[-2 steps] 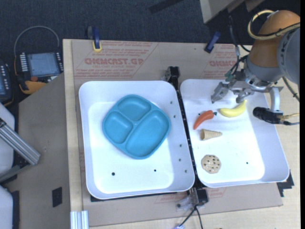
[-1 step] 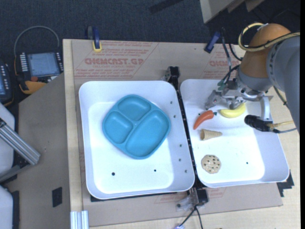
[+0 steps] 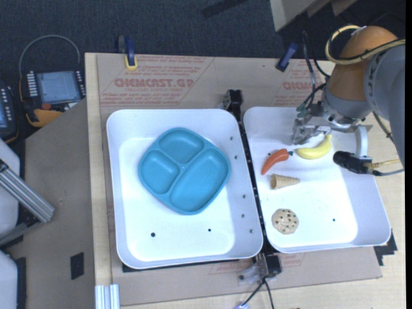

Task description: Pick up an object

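- The jaws point(image 3: 308, 134) of the grey arm point(image 3: 360, 76) are seen lowered into the right-hand white bin point(image 3: 360, 234), at its upper part, directly above and to the left of a yellow banana point(image 3: 315, 150).
- Whether the jaws are spread or pressed together cannot be told, as the metal parts are too small and cluttered with cables; nothing is shown pinched between them.
- The banana is pictured lying on the bin floor, its upper edge just under the jaws; contact between the two cannot be made out.
- An orange-red chilli pepper point(image 3: 275, 159) is shown just to the left of the banana, its tip nearly touching the fruit.
- An ice-cream cone point(image 3: 284, 181) is laid on its side below and to the left of the banana, close under the pepper.
- A chocolate-chip cookie point(image 3: 284, 221) is seen flat on the floor well below the banana, apart from the other items.
- A black cylindrical part point(image 3: 351, 161) with a cable is seen just to the right of the banana, over the bin.
- A blue divided plate point(image 3: 185, 170) is pictured in the left-hand white bin point(image 3: 129, 237), well to the left of the banana, across the black divider between the bins.
- Both bins are carried on a tabletop point(image 3: 167, 79) covered with printed brown board.
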`<state>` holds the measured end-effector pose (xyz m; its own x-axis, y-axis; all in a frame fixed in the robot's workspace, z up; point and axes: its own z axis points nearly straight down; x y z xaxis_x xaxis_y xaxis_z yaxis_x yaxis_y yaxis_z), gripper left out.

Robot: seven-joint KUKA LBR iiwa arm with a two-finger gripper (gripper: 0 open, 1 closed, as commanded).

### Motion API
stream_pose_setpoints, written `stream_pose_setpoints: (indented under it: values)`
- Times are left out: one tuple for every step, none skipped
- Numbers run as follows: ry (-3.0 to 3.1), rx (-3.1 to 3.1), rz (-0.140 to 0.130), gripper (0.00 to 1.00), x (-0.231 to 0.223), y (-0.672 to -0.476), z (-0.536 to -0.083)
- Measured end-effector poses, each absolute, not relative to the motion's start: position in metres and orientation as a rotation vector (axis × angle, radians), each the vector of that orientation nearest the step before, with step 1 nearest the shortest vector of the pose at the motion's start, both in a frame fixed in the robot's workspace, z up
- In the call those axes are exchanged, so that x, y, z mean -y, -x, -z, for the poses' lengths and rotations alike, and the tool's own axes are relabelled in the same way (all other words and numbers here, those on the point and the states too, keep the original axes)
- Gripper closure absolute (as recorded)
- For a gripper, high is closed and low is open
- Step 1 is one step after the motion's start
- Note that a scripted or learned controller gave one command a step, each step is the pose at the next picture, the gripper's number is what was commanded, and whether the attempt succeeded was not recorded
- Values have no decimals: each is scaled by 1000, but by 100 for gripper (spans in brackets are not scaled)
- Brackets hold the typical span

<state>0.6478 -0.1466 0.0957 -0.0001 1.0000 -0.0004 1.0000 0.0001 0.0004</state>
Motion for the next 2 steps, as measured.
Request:
stream_pose_setpoints:
  values:
    - [-2220, -2217, -3, 100, 152, -640, -145]
    - [-2215, -2217, -5, 100, 159, -648, -202]
